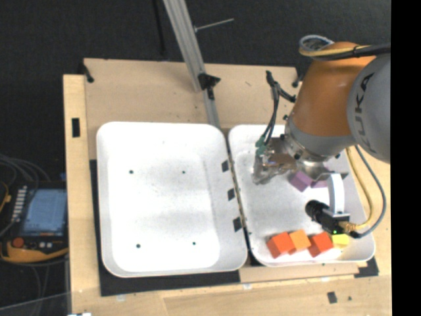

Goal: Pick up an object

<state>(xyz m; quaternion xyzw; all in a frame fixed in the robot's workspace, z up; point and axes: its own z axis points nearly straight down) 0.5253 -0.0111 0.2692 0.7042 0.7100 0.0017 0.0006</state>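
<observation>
Orange blocks (297, 242) are sitting along the right bin's (253, 206) near edge while the gripper (266, 168), grip state unreadable, is risking closing on nothing.

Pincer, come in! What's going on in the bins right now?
Pincer low in right bin, near its left wall. Purple block beside it. Orange and red blocks along near edge. Nothing seen held.

A pale wooden bench (131, 97) stands on dark carpeted floor (79, 18).

End effector (265, 170) low in right bin (263, 255), purple block (300, 180) beside; orange blocks (289, 242) near front wall.
</observation>
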